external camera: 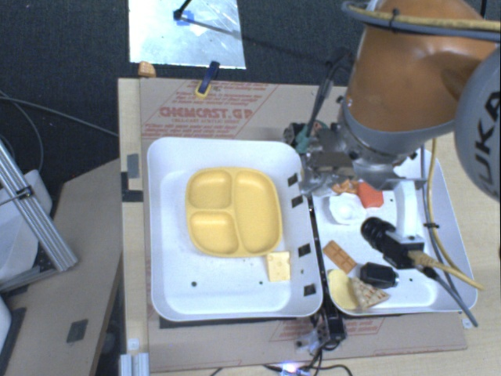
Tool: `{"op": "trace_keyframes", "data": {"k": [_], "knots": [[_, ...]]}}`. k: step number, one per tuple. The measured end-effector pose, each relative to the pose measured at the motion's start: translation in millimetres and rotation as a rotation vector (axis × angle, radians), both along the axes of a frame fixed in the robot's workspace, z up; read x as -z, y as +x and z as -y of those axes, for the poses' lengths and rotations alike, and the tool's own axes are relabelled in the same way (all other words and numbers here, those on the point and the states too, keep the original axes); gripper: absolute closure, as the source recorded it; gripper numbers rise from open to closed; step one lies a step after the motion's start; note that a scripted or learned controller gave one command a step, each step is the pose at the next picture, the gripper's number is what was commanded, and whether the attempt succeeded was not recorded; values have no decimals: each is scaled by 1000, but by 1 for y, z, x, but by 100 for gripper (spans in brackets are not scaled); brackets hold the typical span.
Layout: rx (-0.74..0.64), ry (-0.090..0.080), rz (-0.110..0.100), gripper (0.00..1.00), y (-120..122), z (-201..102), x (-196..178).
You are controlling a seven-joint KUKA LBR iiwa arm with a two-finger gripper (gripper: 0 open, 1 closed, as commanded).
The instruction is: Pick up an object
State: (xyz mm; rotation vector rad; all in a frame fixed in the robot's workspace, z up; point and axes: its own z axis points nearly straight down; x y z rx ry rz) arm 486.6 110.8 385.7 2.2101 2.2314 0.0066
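1. Camera view: the gripper (315,174) hangs at the top left corner of the right bin (415,292), by the wall between the bins. The wrist hides it, so I cannot tell how far open it is or whether it has hold of anything.
2. The nearest likely target, a red piece (372,195), lies near it at about 3 to 4 o'clock, with a white round piece (342,208) at 4 to 5 o'clock.
3. I judge a short shift rightward is needed.

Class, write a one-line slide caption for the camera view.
KUKA arm over right bin; yellow divided plate in left bin.
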Motion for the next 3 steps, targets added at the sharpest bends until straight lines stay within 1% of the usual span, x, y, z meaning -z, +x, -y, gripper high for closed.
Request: {"op": "trace_keyframes", "data": {"k": [1,2,3], "knots": [[5,-2,-1,0,0,4,0],[11,-4,-10,0,0,27,97],[17,-5,-13,0,-2,97,208]]}}
